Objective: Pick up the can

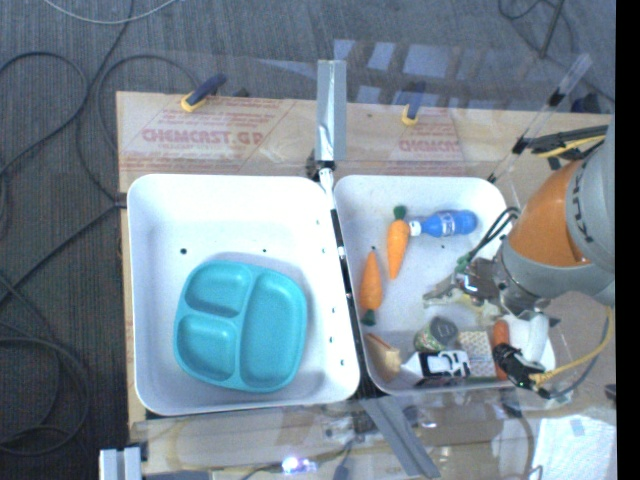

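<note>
**Over the right bin's near right corner, can just left of my wrist**

My arm (580, 233) comes in from the right, grey w/ the orange band showing above the wrist. My gripper (497, 320) hangs over the near right part of the right bin (420, 193). Wrist hardware and cabling crowd the tip, so I can't tell if it's apart or together, and I see nothing clearly clamped in it.

The can (441, 330) sits in the right bin, near side, seen from above as a small dark round top. It's just left of my gripper, apart from it as far as I can make out. Right beside the can on the near side lies a black-and-white item (446, 362); can't make out what it is. A brownish piece (381, 348) rests to the left, near the bin's near left corner.

Farther back in the same bin: two carrots (397, 248) (371, 283) lying roughly side by side toward the left wall, and a blue bottle (447, 224) on its side, far of center, white cap end pointing left.

Left bin (160, 198) holds a teal divided plate (241, 324), flat, toward its near side. Both bins sit touching, side by side, on the bench (200, 133).
</note>
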Available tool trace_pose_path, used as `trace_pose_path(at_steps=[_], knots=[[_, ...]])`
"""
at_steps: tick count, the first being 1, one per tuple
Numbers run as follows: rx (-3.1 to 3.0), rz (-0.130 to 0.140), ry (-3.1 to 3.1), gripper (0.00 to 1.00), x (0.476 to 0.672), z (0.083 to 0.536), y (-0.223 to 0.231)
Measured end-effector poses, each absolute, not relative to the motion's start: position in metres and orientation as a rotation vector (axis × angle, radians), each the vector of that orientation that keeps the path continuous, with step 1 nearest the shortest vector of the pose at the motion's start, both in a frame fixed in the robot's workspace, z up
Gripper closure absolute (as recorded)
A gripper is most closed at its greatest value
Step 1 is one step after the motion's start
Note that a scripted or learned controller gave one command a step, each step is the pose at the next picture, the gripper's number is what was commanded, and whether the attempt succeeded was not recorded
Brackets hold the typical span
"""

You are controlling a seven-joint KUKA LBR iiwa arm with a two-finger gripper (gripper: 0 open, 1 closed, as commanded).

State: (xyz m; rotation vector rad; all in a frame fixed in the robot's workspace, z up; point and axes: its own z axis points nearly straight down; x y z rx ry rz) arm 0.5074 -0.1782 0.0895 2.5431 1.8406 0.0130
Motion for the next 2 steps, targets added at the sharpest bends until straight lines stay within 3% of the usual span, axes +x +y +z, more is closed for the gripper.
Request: trace_pose_path(at_steps=[1,2], knots=[[2.662,0.02,1.653,0.0,0.497,0.09,-0.188],[2.638,0.01,1.678,0.0,0.498,0.09,-0.164]])
